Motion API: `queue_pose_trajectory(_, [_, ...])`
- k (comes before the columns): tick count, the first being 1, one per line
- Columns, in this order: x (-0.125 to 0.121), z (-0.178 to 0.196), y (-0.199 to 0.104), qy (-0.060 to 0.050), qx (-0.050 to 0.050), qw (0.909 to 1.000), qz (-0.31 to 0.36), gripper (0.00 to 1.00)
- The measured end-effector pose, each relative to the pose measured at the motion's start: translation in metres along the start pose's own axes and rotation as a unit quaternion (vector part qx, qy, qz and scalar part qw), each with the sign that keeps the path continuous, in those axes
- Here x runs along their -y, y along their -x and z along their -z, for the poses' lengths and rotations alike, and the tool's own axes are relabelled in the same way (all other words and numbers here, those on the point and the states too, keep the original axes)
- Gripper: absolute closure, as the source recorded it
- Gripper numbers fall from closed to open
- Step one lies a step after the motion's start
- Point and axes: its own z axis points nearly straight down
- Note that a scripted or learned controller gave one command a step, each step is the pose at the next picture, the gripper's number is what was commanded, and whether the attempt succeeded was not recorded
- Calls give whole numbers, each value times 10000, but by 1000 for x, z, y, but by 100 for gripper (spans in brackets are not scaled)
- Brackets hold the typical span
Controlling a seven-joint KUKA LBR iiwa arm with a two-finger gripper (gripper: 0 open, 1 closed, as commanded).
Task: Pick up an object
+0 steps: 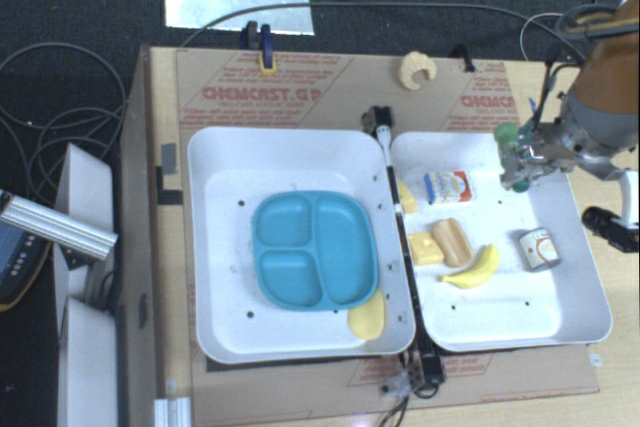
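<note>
The grey arm with its orange band reaches in from the right, and its gripper hangs over the upper right part of the right shallow white bin; whether the fingers are apart or together cannot be told, and nothing is seen between them. In that bin lie a white packet with red and blue print, a tan bread-like block beside a pale yellow slab, a yellow banana and a small grey-and-white can. The left white bin holds a blue plastic divided plate with a yellow rounded piece at its lower corner. Both bins sit on the cardboard-covered counter.
</note>
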Motion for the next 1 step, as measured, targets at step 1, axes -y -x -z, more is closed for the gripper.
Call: queue_pose_trajectory(1, [-16,3,-66,-7,-14,10000,6,100])
